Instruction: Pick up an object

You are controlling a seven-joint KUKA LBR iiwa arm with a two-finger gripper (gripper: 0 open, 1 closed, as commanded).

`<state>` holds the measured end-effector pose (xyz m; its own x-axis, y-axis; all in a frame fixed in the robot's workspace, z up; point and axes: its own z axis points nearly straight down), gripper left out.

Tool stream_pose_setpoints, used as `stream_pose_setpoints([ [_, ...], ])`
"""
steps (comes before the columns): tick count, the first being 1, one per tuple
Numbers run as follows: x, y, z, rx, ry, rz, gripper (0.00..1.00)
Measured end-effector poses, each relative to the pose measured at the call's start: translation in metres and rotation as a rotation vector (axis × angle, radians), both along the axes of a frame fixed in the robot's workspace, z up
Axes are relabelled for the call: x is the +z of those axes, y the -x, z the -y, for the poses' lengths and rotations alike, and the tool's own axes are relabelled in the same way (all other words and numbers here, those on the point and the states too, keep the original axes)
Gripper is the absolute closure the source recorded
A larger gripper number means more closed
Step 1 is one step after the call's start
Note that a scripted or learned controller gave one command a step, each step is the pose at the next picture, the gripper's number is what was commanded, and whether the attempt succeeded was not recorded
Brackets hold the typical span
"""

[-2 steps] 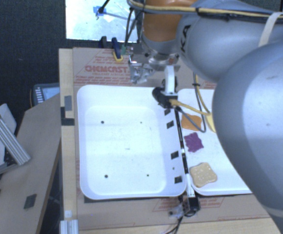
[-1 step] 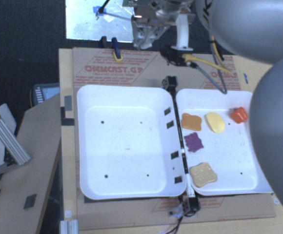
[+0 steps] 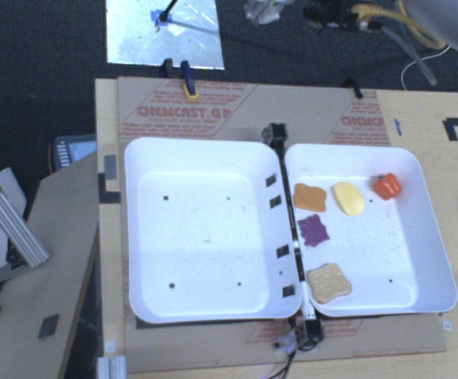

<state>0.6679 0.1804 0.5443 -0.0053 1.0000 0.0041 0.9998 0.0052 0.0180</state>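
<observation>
flat tan toast, purple patch

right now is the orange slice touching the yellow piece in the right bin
Apart. The camera view shows a strip of white bin floor between the orange slice and the yellow piece.

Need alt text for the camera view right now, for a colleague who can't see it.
Five small items lie in the right bin: orange slice, yellow piece, red-orange piece, purple piece, tan toast shape. The left bin adjoins it.

Right bin open above, five items perhaps well spaced — left-clustered
</observation>
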Motion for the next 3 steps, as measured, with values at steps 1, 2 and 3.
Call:
stream_pose_setpoints([
  [1, -0.008, 0.093, -0.059, 0.008, -0.001, -0.016, 1.0],
  [2, -0.009, 0.164, 0.029, -0.009, 0.004, -0.019, 1.0],
  [3, -0.057, 0.183, -0.055, 0.007, 0.003, -0.021, 1.0],
])
